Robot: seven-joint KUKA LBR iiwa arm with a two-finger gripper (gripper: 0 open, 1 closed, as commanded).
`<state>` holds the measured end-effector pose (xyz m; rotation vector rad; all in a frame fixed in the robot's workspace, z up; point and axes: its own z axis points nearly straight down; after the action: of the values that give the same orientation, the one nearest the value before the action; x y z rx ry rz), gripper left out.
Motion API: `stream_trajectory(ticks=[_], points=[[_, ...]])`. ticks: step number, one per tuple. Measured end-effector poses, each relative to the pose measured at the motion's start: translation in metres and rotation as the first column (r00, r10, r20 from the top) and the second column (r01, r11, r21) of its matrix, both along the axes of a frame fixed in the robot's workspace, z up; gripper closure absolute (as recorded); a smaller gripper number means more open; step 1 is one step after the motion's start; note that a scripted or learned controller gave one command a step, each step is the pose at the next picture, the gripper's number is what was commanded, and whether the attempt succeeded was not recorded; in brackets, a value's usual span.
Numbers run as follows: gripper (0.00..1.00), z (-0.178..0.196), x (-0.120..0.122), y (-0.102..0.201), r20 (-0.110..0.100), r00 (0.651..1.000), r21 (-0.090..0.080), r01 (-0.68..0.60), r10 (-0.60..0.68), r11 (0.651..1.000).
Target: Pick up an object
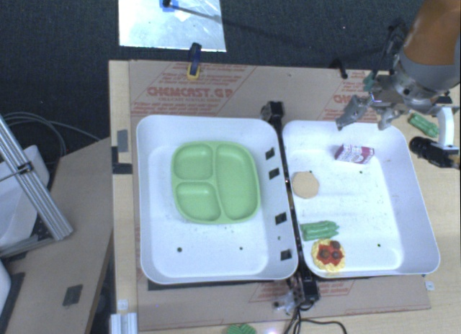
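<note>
The arm is reaching in from the right, and its gripper [369, 113] is hanging over the top edge of the right bin [421, 203]. The two fingers are standing apart, open, with nothing between them. It is probably up high so it can come down on a toy.

The toys are all lying in the right bin. A small pink and white packet [354, 154] is sitting near the top, just below the gripper, so it looks like the easiest thing to grab. There is print on it, but it is too small to read. A round tan cookie [305, 185] is lying near the left wall. Lower down, a green bean pod [318, 229] is resting just above a little yellow pizza slice with red dots [328, 255].

The left bin [155, 203] is holding a green tray with three sections [215, 182], flat in the middle, maybe as a spot for putting toys.

Both bins are sitting on a brown board [216, 88]. Red letters on it seem to be saying "CHEMCAST GP". A shiny square sheet [171, 7] is lying on the dark floor behind the bench.
</note>
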<state>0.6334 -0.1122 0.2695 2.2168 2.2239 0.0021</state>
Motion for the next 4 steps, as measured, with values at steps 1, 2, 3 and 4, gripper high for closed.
stream_trajectory(ticks=[1, 2, 3, 4], points=[[0.0, -0.132, 0.035, -0.066, -0.004, 1.0, -0.001, 0.006, -0.006, 1.0], [0.0, -0.17, 0.038, -0.089, 0.007, 1.0, -0.001, 0.0, 0.0, 1.0], [1.0, -0.16, 0.039, -0.089, 0.01, 1.0, -0.002, -0.003, 0.003, 1.0], [0.0, -0.161, 0.039, -0.089, 0.009, 1.0, -0.002, -0.004, 0.004, 1.0]])
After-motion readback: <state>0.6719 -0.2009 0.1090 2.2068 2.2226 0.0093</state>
